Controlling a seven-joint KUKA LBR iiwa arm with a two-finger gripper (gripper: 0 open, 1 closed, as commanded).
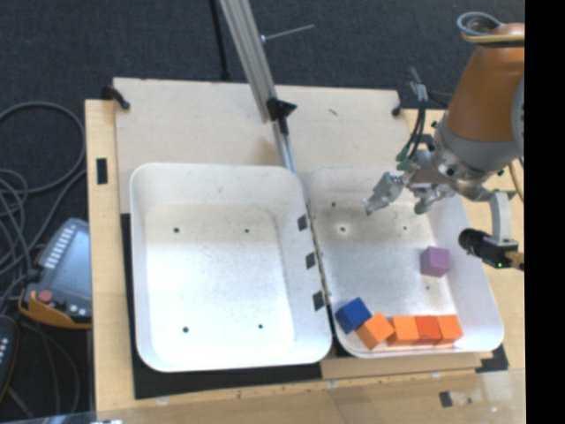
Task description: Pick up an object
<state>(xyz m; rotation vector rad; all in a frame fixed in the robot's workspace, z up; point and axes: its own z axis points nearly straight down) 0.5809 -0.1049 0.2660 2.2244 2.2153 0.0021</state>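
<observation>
In the right bin [353, 246] lie a purple cube [435, 261], a blue cube [353, 314] and a row of orange blocks [411, 329] along the front wall. My gripper [403, 197] hangs above the bin's back part, its two fingers spread apart with nothing between them. One finger [381, 193] points down-left, the other sits to its right. The purple cube lies to the front right of the gripper, well apart from it.
The left bin [221, 263] stands beside the right one, sharing a divider with black clips [311, 261]. A slanted metal rail [256, 60] crosses the back of the bench. Cables and a pendant [62, 272] lie on the floor at left.
</observation>
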